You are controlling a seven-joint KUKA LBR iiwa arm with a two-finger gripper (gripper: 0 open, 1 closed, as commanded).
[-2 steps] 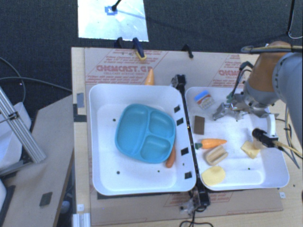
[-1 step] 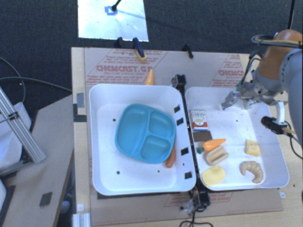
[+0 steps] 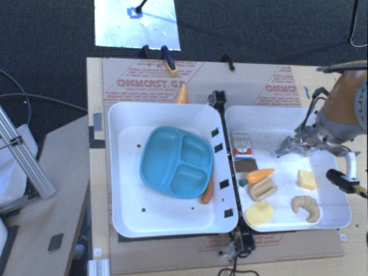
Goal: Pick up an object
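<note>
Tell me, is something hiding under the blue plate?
Yes. An orange carrot pokes out from under the blue plate at its lower right edge. How much more lies underneath is covered.

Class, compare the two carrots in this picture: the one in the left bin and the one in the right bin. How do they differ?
The left-bin carrot lies partly tucked under the edge of the blue tray; the right-bin carrot lies in the open beside the hot dog. The left one points roughly up and down in the view, the right one nearly sideways. The right one shows a green end. Both are orange.
</note>
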